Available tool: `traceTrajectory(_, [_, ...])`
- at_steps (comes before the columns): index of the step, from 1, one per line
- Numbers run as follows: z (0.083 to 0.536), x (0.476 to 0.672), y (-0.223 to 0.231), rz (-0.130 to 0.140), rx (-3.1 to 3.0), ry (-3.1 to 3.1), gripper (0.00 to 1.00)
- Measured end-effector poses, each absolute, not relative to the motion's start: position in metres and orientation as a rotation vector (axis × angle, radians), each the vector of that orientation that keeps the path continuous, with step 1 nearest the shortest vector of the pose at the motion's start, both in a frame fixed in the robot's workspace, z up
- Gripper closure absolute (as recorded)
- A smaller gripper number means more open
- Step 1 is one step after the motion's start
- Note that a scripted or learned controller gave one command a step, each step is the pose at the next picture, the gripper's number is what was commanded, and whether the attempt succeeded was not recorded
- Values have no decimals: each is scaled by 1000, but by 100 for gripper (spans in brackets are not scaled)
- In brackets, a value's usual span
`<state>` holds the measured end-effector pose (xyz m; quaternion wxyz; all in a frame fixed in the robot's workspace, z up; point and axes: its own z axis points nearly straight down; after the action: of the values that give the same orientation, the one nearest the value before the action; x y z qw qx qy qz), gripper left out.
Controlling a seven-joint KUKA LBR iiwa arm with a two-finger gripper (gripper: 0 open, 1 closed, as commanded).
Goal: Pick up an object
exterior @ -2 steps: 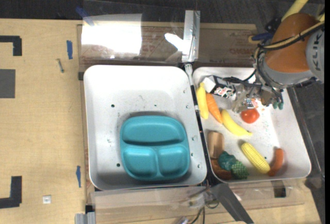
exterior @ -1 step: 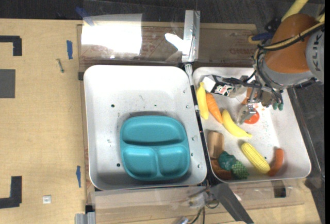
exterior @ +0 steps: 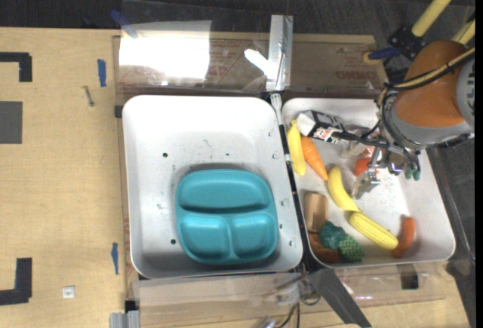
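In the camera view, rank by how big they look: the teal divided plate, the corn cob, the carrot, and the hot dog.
Largest to smallest:
1. teal divided plate, by far
2. corn cob
3. carrot, close to the corn cob, so that order is unsure
4. hot dog

Left bin (exterior: 143, 130): white, shallow, holding one teal divided plate (exterior: 225, 215) toward its 6 o'clock side. A clear plastic sheet (exterior: 196, 55) stands at the bin's 12 o'clock edge, with a metal bracket (exterior: 279, 51) at its right end. Cardboard panel (exterior: 53, 168) lies at 9 o'clock, carrying black markings (exterior: 23, 66) and blue tape strips (exterior: 101, 72).
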<state>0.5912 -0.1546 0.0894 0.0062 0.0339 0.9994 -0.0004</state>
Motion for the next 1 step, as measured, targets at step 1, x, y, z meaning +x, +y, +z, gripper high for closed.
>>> traceTrajectory(1, [91,546,-105,0,99,3126,0])
